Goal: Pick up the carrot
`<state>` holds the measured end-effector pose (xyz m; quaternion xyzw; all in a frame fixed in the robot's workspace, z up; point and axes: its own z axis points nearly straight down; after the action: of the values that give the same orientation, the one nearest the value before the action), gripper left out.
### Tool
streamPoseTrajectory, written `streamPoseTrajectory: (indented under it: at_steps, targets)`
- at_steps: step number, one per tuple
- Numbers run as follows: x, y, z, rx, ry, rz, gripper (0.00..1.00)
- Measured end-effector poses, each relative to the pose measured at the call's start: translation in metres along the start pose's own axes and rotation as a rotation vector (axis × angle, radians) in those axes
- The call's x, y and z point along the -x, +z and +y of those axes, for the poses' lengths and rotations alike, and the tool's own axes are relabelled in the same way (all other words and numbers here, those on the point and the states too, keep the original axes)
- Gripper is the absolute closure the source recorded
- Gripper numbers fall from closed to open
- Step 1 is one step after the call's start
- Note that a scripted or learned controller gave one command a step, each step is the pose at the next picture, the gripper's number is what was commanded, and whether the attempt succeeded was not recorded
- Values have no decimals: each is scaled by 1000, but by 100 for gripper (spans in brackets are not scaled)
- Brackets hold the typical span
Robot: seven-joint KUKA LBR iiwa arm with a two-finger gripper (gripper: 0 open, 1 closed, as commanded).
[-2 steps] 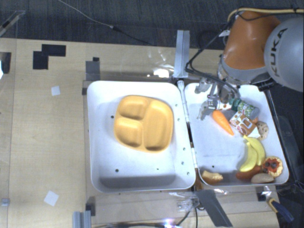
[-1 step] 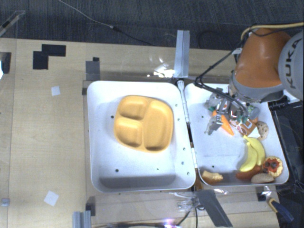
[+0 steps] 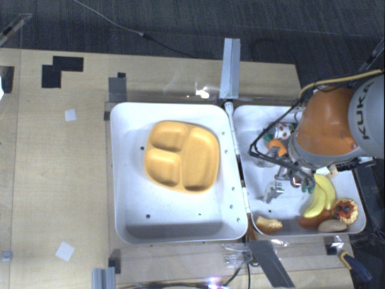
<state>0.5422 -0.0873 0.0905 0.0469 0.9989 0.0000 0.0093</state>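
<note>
I work in a robotics lab, not a kitchen. My end effector (image 3: 278,188) hangs over the right white bin (image 3: 258,212), clamped beside a second bin (image 3: 129,179) to its left on a plywood bench (image 3: 54,185) with metal brackets (image 3: 230,68). Beyond it, black tape markers (image 3: 60,70) and a loose cable (image 3: 90,11) cross dark carpet.

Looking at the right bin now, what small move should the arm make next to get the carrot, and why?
Probably a short shift toward the bin's far side. The gripper hangs low over bare floor of the right bin, while the orange piece that looks like the carrot lies farther back, partly hidden by the arm's cables. The banana lies on the other side.
</note>
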Motion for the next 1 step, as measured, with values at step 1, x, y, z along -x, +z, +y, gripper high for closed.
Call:
streamPoseTrajectory:
  at_steps: [1]
  targets:
    - [51,2,-7,-1,-21,3,0]
